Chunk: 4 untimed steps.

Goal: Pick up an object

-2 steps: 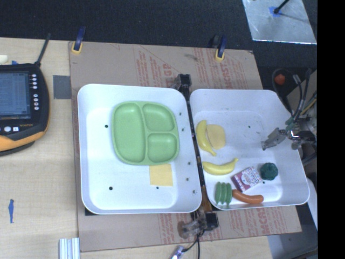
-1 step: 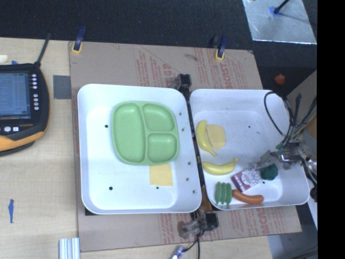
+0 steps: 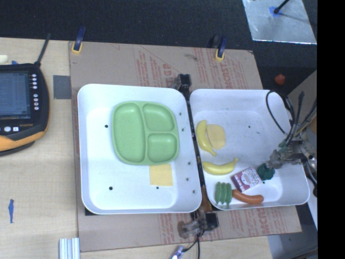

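Observation:
My gripper (image 3: 275, 163) reaches in from the right edge and sits low over the right bin (image 3: 242, 104), near its front right part. A small dark green object (image 3: 265, 172) lies right at its tip; whether it is held is unclear. Just left of it lies a pink and white packet (image 3: 247, 178). An orange sausage-shaped toy (image 3: 247, 197) and a green ridged vegetable (image 3: 223, 193) rest along the front wall. Two yellow bananas (image 3: 218, 167) (image 3: 202, 138) and a pale yellow slice (image 3: 216, 136) lie in the bin's left half.
The left bin (image 3: 94, 188) holds a green divided plate (image 3: 144, 132) and a yellow square slice (image 3: 161, 175). A handheld control pendant (image 3: 19, 107) lies on the bench at far left. Black cables (image 3: 280, 115) loop over the right bin's back right corner.

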### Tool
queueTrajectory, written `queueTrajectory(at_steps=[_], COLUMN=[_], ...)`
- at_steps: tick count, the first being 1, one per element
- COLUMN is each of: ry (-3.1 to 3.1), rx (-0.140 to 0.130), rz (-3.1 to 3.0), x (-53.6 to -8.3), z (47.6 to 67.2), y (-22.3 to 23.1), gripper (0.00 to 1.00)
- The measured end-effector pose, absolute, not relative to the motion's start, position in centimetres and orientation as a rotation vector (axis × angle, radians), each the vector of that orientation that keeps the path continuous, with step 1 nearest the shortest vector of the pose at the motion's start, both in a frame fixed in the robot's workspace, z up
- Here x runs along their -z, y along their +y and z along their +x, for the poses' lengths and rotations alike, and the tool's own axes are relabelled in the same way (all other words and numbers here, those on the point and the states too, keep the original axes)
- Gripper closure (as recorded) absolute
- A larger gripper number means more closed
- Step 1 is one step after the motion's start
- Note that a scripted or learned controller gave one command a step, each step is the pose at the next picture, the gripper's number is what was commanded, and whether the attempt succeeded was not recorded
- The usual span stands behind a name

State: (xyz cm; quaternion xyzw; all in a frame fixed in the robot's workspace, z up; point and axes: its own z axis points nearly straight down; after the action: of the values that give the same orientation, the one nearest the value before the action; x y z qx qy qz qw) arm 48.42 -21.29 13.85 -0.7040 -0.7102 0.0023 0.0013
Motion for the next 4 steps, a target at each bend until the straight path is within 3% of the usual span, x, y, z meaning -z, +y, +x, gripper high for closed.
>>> queueTrajectory(at_steps=[1, 2, 3, 4], ry=[-2.229, -2.229, -2.233, -2.225], rx=[-0.007, 0.001, 0.0, 0.0], rz=[-2.21, -2.216, -2.215, -2.217], x=[-13.8, -9.5, -10.6, -16.2], z=[48.4, 47.8, 47.9, 57.3], y=[-21.3, -21.2, -21.4, -19.6], gripper=[0.0, 0.0, 1.0, 1.0])
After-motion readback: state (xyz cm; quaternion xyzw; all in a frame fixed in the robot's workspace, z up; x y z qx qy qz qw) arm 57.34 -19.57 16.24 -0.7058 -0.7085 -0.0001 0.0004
